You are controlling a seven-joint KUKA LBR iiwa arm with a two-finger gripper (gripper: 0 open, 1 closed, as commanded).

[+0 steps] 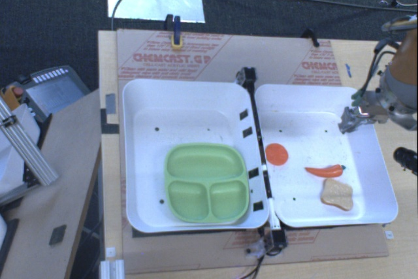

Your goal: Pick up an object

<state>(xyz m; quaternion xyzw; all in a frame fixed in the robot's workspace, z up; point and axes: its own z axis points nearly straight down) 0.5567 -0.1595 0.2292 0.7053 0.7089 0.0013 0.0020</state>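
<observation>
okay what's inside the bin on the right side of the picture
The right bin holds an orange disc, an orange chili pepper and a tan bread slice, all lying apart. The gripper covers part of its far right rim.

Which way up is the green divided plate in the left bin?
Right way up: the green divided plastic plate shows its three hollow compartments facing the camera.

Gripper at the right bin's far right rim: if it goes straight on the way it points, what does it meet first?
The gripper seems aimed down-left, so probably bare floor of the right bin. The chili pepper and bread slice lie nearer the camera; depth is uncertain.
</observation>
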